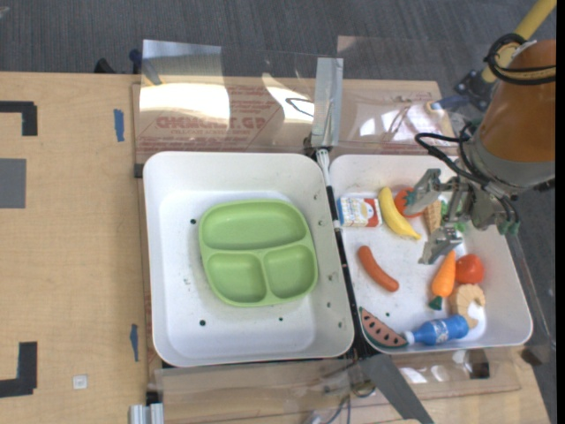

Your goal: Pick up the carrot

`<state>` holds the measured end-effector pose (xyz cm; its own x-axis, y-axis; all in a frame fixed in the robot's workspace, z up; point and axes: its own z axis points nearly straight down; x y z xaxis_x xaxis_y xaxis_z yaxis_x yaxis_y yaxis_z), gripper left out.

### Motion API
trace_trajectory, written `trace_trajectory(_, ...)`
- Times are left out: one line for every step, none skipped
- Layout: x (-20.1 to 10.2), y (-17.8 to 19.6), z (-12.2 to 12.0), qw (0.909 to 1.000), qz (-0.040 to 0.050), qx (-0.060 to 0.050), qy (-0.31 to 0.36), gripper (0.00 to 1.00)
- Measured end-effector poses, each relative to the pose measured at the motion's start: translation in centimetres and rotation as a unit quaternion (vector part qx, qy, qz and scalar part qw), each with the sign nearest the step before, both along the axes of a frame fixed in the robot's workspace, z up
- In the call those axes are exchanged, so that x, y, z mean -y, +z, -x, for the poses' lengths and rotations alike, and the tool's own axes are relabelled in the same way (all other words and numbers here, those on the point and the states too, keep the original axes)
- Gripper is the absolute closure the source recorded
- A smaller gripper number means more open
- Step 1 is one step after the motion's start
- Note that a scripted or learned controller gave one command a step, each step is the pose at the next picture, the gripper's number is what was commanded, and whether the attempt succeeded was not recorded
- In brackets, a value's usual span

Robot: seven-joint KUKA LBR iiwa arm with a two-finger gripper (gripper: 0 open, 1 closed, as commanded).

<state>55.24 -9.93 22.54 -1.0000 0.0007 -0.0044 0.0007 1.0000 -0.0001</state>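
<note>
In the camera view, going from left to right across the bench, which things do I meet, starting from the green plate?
green plate → milk carton → sausage → banana → carrot → tomato

The worktop [62, 263] looks like pale matt wood. On it, both white bins [168, 193] seem smooth plastic with a soft sheen. Inside the left bin, the green plate [256, 253] is matt plastic. Right of that plate, the carrot [444, 275] and banana [395, 214] look glossy, like toy plastic.
</note>
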Motion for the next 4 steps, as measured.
trace_trajectory(5.7,-12.3,3.7,0.9997,0.0009,0.003,0.025,0.0)
trace_trajectory(5.6,-11.3,3.5,0.9996,0.0017,0.005,0.026,1.0)
trace_trajectory(5.6,-11.4,3.6,0.9996,0.0014,0.005,0.026,0.0)
trace_trajectory(5.5,-10.3,3.3,0.9996,0.0029,0.01,0.027,1.0)
